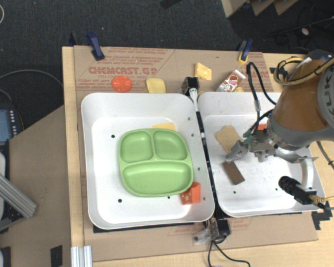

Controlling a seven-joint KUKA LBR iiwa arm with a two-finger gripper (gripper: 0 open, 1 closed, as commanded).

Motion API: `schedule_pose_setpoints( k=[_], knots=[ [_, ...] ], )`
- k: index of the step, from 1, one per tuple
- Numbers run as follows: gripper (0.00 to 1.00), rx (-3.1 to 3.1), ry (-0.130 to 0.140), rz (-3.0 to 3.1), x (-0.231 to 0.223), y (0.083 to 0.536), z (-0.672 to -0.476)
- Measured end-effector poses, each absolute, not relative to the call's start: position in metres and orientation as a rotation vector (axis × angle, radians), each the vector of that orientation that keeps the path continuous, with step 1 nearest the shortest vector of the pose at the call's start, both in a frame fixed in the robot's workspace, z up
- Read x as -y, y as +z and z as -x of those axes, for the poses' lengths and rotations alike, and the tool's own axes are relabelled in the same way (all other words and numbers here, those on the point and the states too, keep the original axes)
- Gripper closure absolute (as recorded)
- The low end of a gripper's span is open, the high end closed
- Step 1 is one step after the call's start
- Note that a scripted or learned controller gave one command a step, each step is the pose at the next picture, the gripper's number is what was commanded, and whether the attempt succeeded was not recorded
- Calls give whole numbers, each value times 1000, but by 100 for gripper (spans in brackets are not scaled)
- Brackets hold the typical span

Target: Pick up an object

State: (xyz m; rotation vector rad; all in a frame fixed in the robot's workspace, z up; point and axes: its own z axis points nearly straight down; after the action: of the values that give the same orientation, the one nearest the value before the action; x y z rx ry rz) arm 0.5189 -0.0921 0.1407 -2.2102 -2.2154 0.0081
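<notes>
gripper (239, 152) over right bin (267, 204) | finger state unclear (blurry) | brown block (232, 172) just below

A flat tan piece (227, 136), roughly square with rounded corners, lies in the upper left part of the right-hand bin (234, 202), close to the wall between the two bins. Just below it, a dark brown rectangular block (233, 172) lies flat on the bin floor, its long side slanted so that the upper end points toward the tan piece; the two sit near each other, and whether they touch cannot be told. A small orange piece (261, 127) shows farther right, partly hidden by the arm.
</notes>
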Motion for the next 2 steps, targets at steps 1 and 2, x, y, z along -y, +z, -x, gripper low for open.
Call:
schedule_pose_setpoints(
  k=[1,2],
  knots=[
    [0,2217,4,2219,94,81,-508],
    [100,2221,-1,2225,95,95,-510]
  ],
)
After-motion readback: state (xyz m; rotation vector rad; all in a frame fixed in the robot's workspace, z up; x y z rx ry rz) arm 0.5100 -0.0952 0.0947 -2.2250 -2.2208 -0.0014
